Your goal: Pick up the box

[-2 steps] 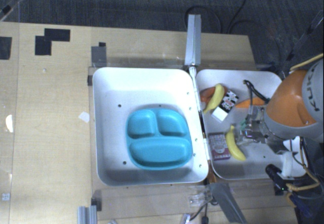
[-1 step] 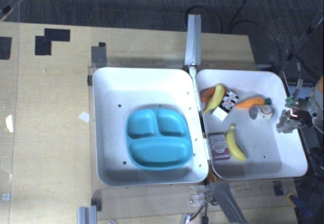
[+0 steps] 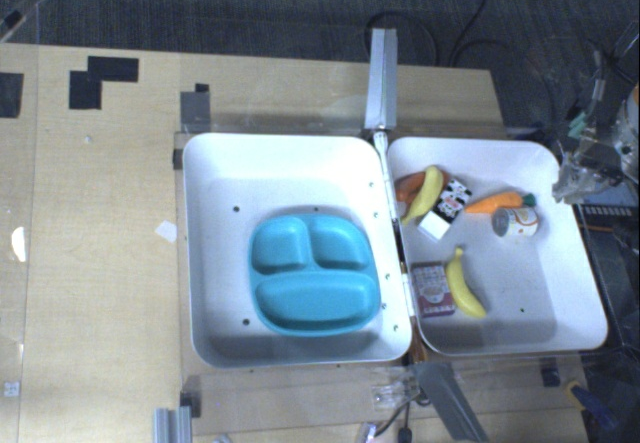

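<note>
A dark carpeted floor with loose cables runs behind a pale wooden table that carries two shallow white bins side by side. The left bin holds a blue divided plate. The right bin is crowded: a small box with a red printed face lies flat near the bottom left edge, touching a banana. Further back sit a second banana, a black-and-white patterned box, a carrot and a small tin can. The gripper hangs at the far right rim of this bin, blurred; I cannot tell whether it is open or closed, and nothing is visible in it. The likely risk is that the red box, lying flat against the bin wall and the banana, leaves little room for a grip, so a descent may pinch the banana instead or slide off.
</note>
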`<state>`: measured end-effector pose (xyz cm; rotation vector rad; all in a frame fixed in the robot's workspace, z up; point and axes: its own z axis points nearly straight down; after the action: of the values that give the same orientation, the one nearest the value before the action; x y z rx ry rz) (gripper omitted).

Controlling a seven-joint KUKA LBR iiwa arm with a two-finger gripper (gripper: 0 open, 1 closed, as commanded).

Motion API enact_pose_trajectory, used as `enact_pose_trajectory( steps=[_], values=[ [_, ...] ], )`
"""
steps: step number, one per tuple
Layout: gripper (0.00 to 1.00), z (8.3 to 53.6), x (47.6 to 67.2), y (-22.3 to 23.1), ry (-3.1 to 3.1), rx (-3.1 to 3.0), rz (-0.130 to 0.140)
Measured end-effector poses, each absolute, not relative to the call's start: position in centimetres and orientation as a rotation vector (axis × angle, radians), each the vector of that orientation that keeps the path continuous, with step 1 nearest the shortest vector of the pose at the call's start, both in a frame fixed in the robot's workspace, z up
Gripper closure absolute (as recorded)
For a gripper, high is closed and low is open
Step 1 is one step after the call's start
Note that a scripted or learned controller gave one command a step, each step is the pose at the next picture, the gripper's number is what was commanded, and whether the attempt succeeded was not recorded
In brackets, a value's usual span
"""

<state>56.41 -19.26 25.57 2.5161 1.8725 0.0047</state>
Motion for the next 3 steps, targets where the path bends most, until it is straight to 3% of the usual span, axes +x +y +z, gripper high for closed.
enact_pose_trajectory(
  steps=[1, 2, 3],
  values=[
    [1.00, 31.1, 57.7, -19.6, 1.821, 2.553, 0.005],
    [1.00, 28.7, 63.2, -14.7, 1.845, 2.537, 0.005],
    [1.00, 34.2, 67.0, -16.8, 1.775, 2.584, 0.007]
  ],
)
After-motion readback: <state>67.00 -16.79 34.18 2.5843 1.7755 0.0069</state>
